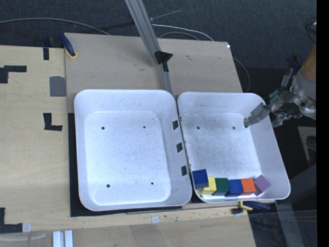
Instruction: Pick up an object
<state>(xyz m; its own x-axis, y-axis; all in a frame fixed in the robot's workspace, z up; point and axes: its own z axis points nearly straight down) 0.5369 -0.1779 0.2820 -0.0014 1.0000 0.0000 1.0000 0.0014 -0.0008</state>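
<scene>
Several small coloured blocks lie in a row along the front wall of the right bin (267, 138): a blue block (199, 177), a yellow block (209, 187), a green block (221, 185), another blue block (235, 187), an orange block (248, 185) and a purple block (261, 182). My gripper (261, 120) hangs over the bin's right rim, well behind the blocks. It is open, with nothing between its fingers. One grey finger (254, 116) points down and left over the bin floor.
The left bin (82, 138) stands beside the right one, and black clips (179, 147) join them at the shared wall. A metal rail (144, 22) slants in from the back. A blue-and-yellow clamp (254, 206) sits at the front edge.
</scene>
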